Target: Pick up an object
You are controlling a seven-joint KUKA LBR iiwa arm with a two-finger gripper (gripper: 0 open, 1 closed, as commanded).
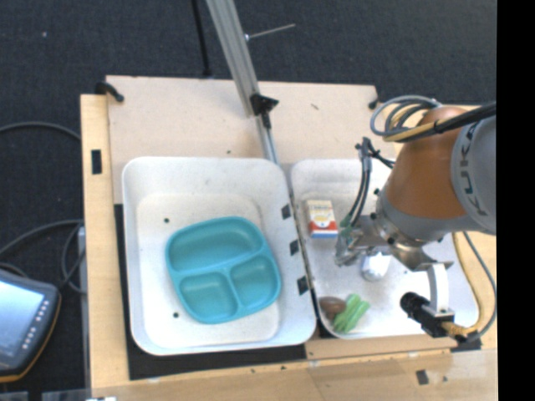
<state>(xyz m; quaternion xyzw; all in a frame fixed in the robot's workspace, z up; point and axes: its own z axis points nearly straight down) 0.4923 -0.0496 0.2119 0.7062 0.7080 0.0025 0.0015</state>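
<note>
In the right bin [334, 174] lie a small white and orange box [321, 218], a green object [354, 312] and a brown rounded object [332, 306] beside it near the front wall. My gripper [364, 256] hangs low over the middle of this bin, just right of the box and above the green object. A pale rounded thing [376, 266] shows right under the gripper; whether it is held I cannot tell. The orange and grey wrist [426, 174] covers much of the bin's right half.
The left bin [150, 182] holds a teal divided tray [222, 267]. A metal pole [238, 48] slants up from between the bins. Cables [401, 115] loop above the wrist. A black fitting [422, 312] sits at the right bin's front right.
</note>
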